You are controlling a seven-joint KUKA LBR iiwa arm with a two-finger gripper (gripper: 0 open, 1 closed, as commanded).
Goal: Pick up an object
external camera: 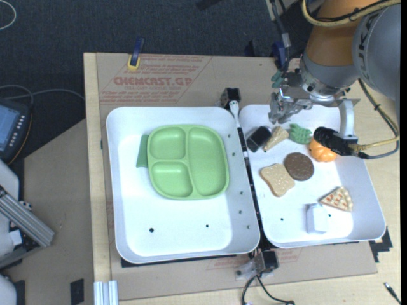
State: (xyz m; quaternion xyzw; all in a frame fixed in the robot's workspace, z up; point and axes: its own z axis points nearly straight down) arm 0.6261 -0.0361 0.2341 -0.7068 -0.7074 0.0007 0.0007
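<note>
My gripper (278,114) hangs over the far left corner of the right bin (362,189), just above a tan wedge-shaped piece (276,137). Beside that piece lie a small black object (257,138) on its left and a green leafy toy (299,132) on its right. An orange toy (322,152) sits further right, partly under a black part of the arm. Nearer the front are a round brown cookie (298,166), a slice of toast (278,179), a pizza slice (337,199) and a white block (316,219).
The left bin (127,215) holds a green divided plate (188,161) lying over a darker green flat piece (141,151). The grey and orange arm (337,37) rises over the right bin's far edge. A cardboard sheet (159,75) lies under both bins.
</note>
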